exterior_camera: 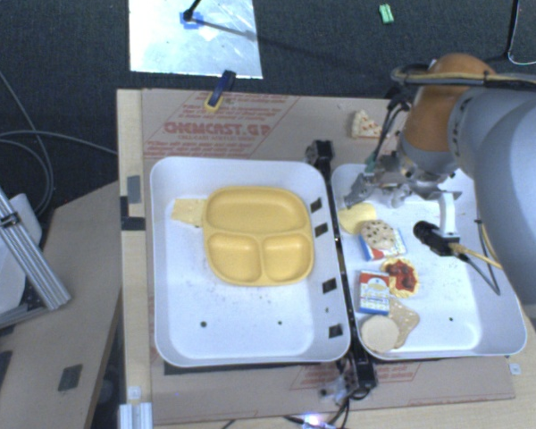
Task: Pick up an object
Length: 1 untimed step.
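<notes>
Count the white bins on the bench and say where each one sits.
2. The left bin holds a yellow divided tray. The right bin holds small food items, with the gripper over its upper left part.

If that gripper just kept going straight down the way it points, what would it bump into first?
Probably the pale yellow cheese-like wedge in the right white bin, just below the gripper; depth is hard to judge from above.
</notes>
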Available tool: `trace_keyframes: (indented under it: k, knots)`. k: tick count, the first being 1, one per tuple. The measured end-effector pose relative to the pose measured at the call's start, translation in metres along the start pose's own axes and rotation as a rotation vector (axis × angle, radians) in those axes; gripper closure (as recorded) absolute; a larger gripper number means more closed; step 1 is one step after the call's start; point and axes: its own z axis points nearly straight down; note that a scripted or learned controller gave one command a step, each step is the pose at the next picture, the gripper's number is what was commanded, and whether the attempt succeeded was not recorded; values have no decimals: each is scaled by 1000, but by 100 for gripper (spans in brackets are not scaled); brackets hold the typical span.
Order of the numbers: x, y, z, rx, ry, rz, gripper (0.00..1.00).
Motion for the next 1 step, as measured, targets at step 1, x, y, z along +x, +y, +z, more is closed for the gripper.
trace_keyframes:
  k: [1]
  knots:
    - [3, -13, 1, 3, -1, 4, 0]
